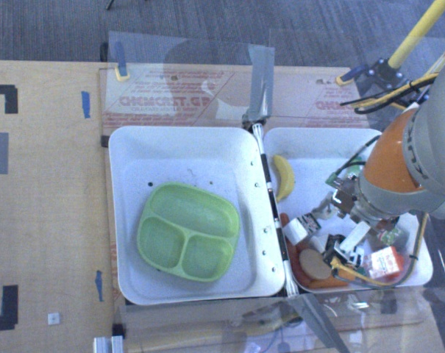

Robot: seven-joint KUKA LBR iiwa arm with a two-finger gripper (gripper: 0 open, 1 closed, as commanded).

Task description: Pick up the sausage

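Bench (38,197) bears two white bins (134,153); floor (207,6) grey.

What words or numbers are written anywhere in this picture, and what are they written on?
"CHEMCAST GP", in faint red letters, on the clear plastic sheet behind the left white bin.
More red print on the clear sheet behind the right white bin: too blurred to read.
A label on the small red packet in the right bin: too small to read.
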